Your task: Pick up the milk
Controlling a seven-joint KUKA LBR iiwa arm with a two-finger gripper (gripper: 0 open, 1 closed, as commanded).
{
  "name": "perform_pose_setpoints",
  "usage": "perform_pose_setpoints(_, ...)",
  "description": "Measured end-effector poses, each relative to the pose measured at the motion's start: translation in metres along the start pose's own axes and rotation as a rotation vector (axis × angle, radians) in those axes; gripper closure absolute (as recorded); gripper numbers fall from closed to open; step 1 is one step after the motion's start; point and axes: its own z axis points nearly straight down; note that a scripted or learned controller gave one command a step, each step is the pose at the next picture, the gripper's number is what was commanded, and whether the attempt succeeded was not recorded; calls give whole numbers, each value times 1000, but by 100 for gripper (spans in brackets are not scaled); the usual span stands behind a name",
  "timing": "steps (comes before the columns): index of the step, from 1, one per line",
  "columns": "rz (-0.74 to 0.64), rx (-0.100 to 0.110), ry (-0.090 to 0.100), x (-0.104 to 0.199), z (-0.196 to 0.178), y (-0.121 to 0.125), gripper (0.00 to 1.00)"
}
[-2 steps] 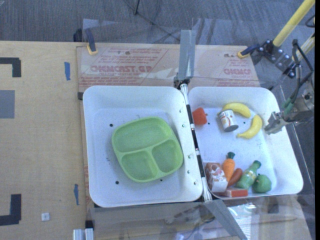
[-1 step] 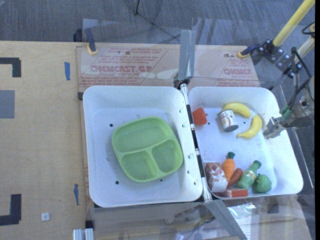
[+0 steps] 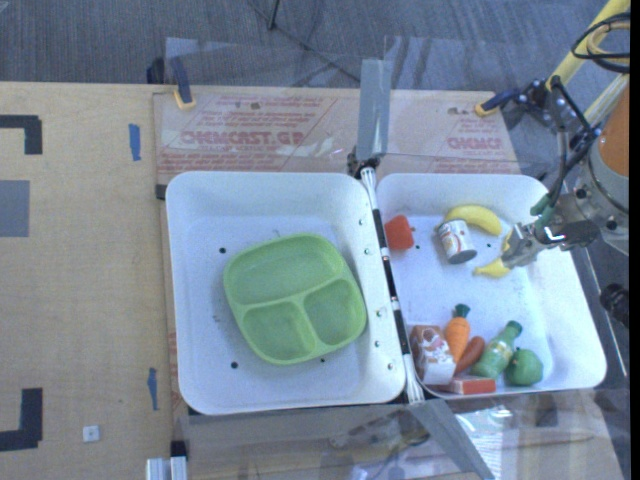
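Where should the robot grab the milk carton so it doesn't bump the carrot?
Probably from above, pinching the milk carton across its narrow sides near the middle. It lies flat in the right bin, tight against the dividing wall, with the carrot touching its other side, so fingers have little room sideways. The gripper is over by the small banana.

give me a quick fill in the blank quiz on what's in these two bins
1. The light green divided plastic plate lies in the ____ white bin.
2. The small white and red milk carton sits against the right white bin's ____ wall, near the front.
3. The orange toy carrot lies just ____ of the milk carton.
4. The arm's two-finger gripper hovers beside a small yellow ____.

Missing words: left; left; right; banana
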Motion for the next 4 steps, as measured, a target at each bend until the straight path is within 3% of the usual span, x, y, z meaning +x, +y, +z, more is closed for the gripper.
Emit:
perform_pose_setpoints(1,127,0,0,32,-2,5,100)
perform_pose_setpoints(3,-91,0,1,66,-7,10,100)
perform_pose_setpoints(4,-661,-4,-1,54,-102,9,100)
